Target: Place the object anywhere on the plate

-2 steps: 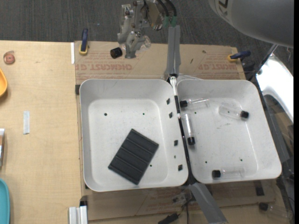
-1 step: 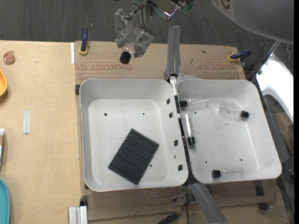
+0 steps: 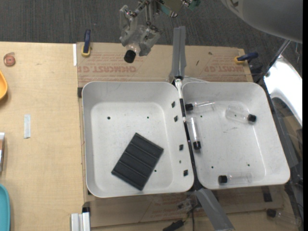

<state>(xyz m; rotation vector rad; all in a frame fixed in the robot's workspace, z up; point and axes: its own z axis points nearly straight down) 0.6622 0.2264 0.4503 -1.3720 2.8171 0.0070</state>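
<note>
A dark ribbed rectangular plate [image 3: 138, 160] lies at an angle on the floor of the left bin [image 3: 96, 129]. My gripper [image 3: 136, 44] hangs high above the far edge of that bin, over the cardboard behind it. It is shut on a clear tube with a black cap [image 3: 129, 57], which sticks out below the fingers toward the lower left. The plate is well forward of the gripper, toward the near side of the bin.
The right bin [image 3: 269, 143] holds several clear tubes with black caps, such as one tube [image 3: 240, 114] near its far right and another [image 3: 194, 134] along its left wall. A grey divider post [image 3: 178, 52] rises between the bins. Clamps [image 3: 86, 47] grip the cardboard.
</note>
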